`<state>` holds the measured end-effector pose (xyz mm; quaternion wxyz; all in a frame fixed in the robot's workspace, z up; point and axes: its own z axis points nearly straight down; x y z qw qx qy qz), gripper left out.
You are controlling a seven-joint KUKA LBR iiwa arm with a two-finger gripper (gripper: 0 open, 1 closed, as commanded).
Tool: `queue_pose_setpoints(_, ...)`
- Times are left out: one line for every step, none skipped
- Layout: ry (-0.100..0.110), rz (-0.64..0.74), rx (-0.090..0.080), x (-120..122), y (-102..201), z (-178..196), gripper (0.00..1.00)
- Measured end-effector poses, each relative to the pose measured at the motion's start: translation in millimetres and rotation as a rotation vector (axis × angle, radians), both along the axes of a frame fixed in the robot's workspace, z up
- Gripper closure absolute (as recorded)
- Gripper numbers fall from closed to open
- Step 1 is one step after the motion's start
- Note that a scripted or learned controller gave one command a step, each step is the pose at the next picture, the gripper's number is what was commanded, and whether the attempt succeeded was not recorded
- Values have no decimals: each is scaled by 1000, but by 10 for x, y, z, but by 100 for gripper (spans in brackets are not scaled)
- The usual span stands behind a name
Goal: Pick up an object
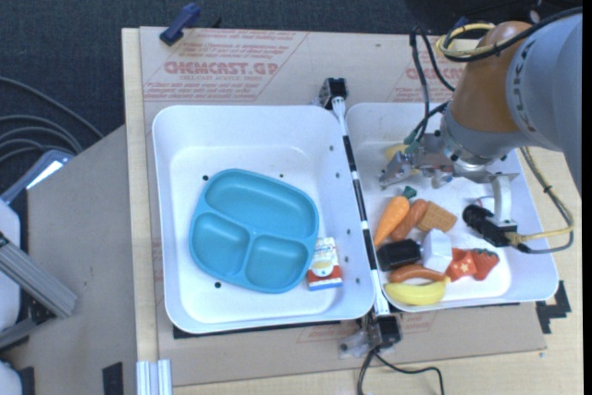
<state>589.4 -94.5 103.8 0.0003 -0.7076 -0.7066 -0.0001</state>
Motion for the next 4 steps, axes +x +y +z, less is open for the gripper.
queue_pose_setpoints(3,1,1,-136,-2,-196,0)
queue_pose_setpoints(1,1,0,-131,-1,-96,100)
queue_pose_setpoints(2,1,0,-132,0,-97,0)
queue_pose_setpoints(1,0,0,-129,2,0,100)
